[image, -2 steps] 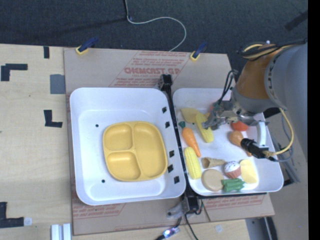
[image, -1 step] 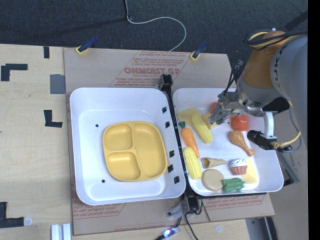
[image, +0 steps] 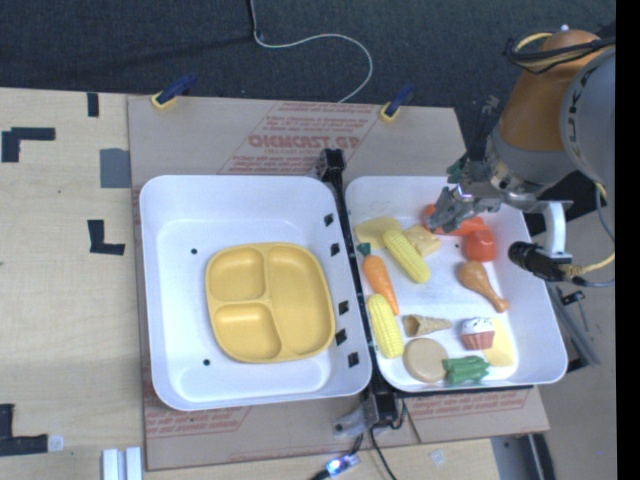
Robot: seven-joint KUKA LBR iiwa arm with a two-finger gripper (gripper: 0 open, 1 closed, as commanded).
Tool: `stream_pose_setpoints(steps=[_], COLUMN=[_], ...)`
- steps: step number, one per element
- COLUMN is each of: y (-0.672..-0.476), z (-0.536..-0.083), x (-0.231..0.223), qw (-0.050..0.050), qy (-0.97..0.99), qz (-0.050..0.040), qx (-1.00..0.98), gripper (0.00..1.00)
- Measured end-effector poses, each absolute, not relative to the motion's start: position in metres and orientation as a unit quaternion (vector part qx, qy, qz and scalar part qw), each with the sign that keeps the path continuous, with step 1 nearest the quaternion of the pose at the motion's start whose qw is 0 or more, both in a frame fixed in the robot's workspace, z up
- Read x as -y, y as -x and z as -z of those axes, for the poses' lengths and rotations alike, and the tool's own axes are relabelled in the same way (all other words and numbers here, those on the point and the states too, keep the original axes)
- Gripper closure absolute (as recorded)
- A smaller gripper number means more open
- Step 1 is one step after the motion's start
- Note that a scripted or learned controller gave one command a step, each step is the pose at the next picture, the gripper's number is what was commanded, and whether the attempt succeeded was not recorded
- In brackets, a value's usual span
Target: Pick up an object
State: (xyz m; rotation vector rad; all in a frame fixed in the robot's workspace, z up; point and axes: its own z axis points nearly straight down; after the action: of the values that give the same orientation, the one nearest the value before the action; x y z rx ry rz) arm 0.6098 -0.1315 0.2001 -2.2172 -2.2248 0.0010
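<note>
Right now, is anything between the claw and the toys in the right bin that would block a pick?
Nothing visible blocks it. The claw sits low over the far end of the right bin, right by the red toy and the upper corn cob. The toys lie loose and uncovered, though closely packed there.

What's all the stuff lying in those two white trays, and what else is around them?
bins: 2, white, side by side on the bench
divided plate: 1, yellow, left bin
corn cobs: 2, yellow, right bin
carrot: 1, orange, right bin, between the cobs
drumstick: 1, tan, right bin
red toy: 1, right bin, beside the gripper
cupcake: 1, pink and white, right bin, near edge
green toy: 1, right bin, near edge
cable: 1, white, above the bins
gripper: 1, grey, low over right bin's far end
</note>
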Motion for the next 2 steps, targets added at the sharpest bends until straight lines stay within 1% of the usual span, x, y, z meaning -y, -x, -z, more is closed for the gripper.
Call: stream_pose_setpoints(steps=[1, 2], y=[-0.611, -0.622], z=[-0.222, -0.209], x=[0.131, 0.083], qw=[0.001, 0.003], qy=[0.706, 0.705], qz=[-0.0011, -0.0020], qx=[0.708, 0.709], gripper=[1.00, 1.00])
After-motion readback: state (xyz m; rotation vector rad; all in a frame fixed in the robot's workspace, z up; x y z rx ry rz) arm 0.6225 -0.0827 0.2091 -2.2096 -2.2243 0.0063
